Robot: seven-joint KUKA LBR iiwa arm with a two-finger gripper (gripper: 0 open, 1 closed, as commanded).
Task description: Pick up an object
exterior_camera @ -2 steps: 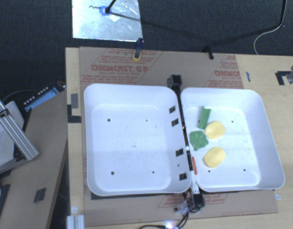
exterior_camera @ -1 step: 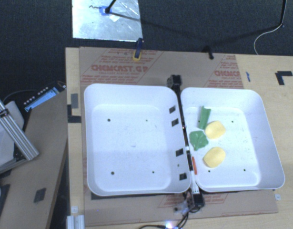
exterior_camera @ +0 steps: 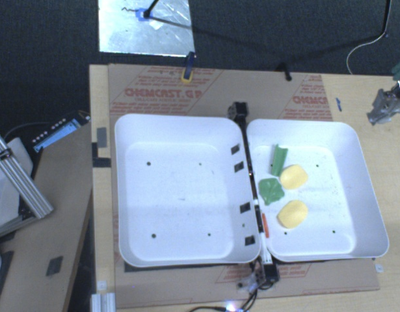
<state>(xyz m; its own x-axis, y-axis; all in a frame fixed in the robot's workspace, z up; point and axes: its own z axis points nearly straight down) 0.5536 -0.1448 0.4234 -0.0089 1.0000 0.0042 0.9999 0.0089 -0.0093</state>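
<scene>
In the right bin (exterior_camera: pixel 356 149), two yellow rounded objects lie near its left side, one higher (exterior_camera: pixel 294 176) and one lower (exterior_camera: pixel 293 214). A green strip (exterior_camera: pixel 278 159) lies just above the upper yellow one, and a green leaf-like piece (exterior_camera: pixel 270 190) sits between the two, close to the divider. My gripper (exterior_camera: pixel 385 106) hangs at the far right of the camera view, beyond the right bin's upper right corner, well apart from all these objects.
The left bin (exterior_camera: pixel 180 187) adjoins the right bin along a black hinged divider (exterior_camera: pixel 250 187). Both rest on a cardboard sheet (exterior_camera: pixel 167 90). A shiny metal plate (exterior_camera: pixel 146 17) lies at the back, and a metal frame (exterior_camera: pixel 17 181) stands at the left.
</scene>
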